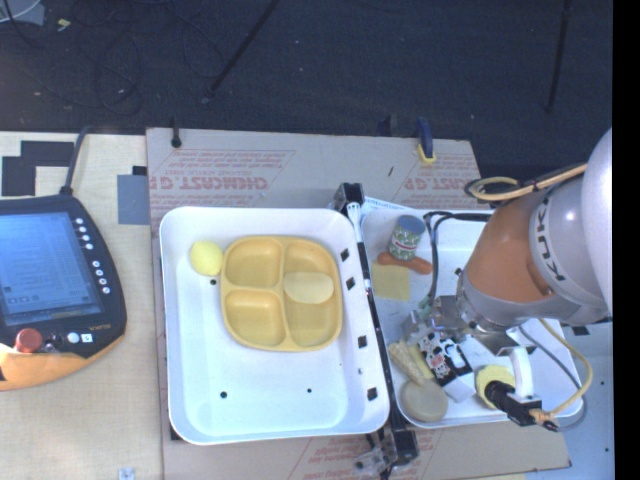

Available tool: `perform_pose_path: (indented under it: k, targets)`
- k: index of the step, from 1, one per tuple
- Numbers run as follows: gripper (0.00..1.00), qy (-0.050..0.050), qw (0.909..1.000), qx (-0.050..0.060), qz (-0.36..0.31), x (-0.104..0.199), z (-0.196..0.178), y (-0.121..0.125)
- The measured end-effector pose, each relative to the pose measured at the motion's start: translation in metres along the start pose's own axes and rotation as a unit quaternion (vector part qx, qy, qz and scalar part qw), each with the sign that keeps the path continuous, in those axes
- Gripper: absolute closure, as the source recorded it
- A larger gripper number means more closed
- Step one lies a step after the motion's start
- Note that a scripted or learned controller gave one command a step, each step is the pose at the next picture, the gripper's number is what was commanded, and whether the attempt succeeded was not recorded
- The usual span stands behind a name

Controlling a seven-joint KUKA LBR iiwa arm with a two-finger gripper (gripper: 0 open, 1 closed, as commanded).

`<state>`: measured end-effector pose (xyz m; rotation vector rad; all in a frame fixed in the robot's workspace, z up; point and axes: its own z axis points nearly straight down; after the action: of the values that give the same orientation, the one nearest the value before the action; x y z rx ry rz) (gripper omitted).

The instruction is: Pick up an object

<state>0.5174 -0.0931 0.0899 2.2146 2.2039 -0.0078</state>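
Observation:
The right bin [455, 415] holds several small objects: a green-labelled can [406, 237], an orange carrot-like piece [405, 262], a yellow square [391, 282], a pale corn-like piece [407, 359], a tan disc [424, 402] and a yellow round object [492, 383]. The gripper [438, 352] reaches down into the middle of this bin, just right of the corn-like piece and above the tan disc. The arm's orange band hides much of the bin behind it.
The left bin [190, 368] carries a yellow divided plate [280, 293] with a pale oval in its upper right compartment, and a yellow ball [206, 258] beside it. A teach pendant [50, 278] lies at the far left. Cables trail over the right bin's edge.

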Motion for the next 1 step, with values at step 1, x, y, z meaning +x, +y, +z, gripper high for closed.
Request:
perform_pose_path:
  k: [1]
  targets:
    - [0.00,0.008,1.0000,0.002,-0.001,-0.0148,0.0003,-0.0407]
